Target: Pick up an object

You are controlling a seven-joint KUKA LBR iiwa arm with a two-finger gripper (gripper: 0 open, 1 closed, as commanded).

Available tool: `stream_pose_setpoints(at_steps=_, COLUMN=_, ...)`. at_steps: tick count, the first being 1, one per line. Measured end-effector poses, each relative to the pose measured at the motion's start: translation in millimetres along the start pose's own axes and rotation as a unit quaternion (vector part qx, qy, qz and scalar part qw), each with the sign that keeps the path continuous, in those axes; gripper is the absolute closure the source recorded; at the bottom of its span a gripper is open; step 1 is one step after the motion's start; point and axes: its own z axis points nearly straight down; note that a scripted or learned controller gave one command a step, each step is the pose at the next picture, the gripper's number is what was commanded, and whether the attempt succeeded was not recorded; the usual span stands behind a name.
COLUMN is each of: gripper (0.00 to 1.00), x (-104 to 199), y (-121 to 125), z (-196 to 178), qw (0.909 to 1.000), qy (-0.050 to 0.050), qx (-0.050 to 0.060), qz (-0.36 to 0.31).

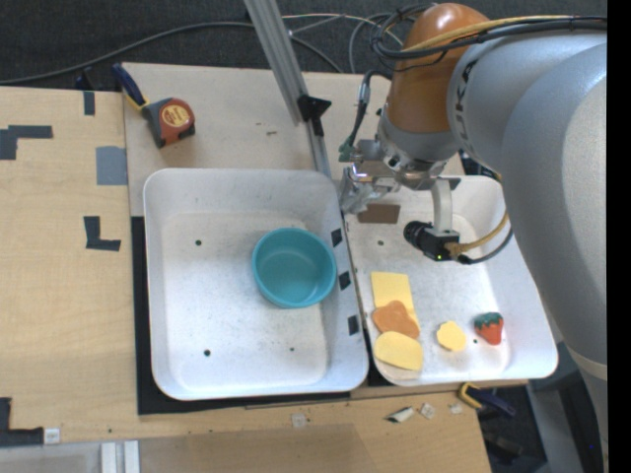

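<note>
Teal bowl in left bin

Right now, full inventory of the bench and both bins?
Bowl: 1, teal, left bin, near its right wall.
Left bin: 1, white.
Right bin: 1, white.
Flat yellow pieces: 3, yellow, front of right bin.
Orange piece: 1, orange, among the yellow ones.
Strawberry toy: 1, red with green top, right bin, front right.
Tape measure: 1, orange and yellow, bench behind left bin.
Metal post: 1, grey, behind the bins.
Arm: 1, grey with orange band.
Gripper: 1, over the bins' shared wall, rear.
</note>
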Motion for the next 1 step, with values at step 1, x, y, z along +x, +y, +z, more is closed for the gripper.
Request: stream_pose_setpoints(at_steps=1, gripper=1.0, x=51.3, y=-1.6, z=4.0, qw=1.0, qy=0.0, qx=0.001, qz=0.0)
